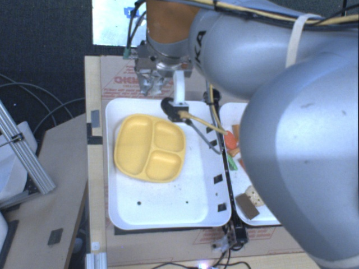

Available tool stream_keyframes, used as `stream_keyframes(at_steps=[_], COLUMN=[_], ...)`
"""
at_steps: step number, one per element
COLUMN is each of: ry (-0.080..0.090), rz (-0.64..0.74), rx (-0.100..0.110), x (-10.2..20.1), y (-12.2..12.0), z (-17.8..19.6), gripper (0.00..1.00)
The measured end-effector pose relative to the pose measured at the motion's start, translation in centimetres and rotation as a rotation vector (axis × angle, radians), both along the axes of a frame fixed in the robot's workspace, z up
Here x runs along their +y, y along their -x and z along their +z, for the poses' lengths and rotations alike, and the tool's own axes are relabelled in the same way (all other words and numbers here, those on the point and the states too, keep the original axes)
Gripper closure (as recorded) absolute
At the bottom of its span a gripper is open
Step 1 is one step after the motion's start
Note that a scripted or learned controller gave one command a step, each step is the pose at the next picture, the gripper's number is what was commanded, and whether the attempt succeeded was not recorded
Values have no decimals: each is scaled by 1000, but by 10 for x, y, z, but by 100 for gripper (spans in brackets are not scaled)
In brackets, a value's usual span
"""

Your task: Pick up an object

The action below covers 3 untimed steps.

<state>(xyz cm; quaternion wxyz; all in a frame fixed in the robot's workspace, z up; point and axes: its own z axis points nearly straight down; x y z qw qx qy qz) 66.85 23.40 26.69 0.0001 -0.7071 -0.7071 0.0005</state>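
Arm is closest to the lens, a grey link covering most of the right bin. Jaws sit at the far rim of the left bin, past the yellow plate, nothing visibly in them. Open or closed: can't tell from this angle. Likely target is that plate: three-compartment, lying flat in the far-left half of the left bin, apart from the walls. It looks like light, stiff moulded plastic, smooth and probably slippery. A top-down pinch on the flat face has nothing to bite, so I'd go for the raised outer rim or one of the divider ridges, jaws straddling it; expect it to tilt or slide if caught off-centre. In the right bin, just beside the divider, are an orange piece, a green scrap and a brown block, small and partly under the arm. The bins are smooth white and shallow, on a printed cardboard sheet over a pale wood table. Aluminium rail to the left, loose cables on dark carpet behind.
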Motion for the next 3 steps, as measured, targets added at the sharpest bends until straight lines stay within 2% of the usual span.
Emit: stream_keyframes(at_steps=[1, 2, 3], ry=[3, -3, -7], rz=[-11, 8, 14], rx=[-15, -1, -5], x=[-131, -70, 0], y=[4, 52, 123], z=[101, 105, 154], gripper=[100, 100, 100])
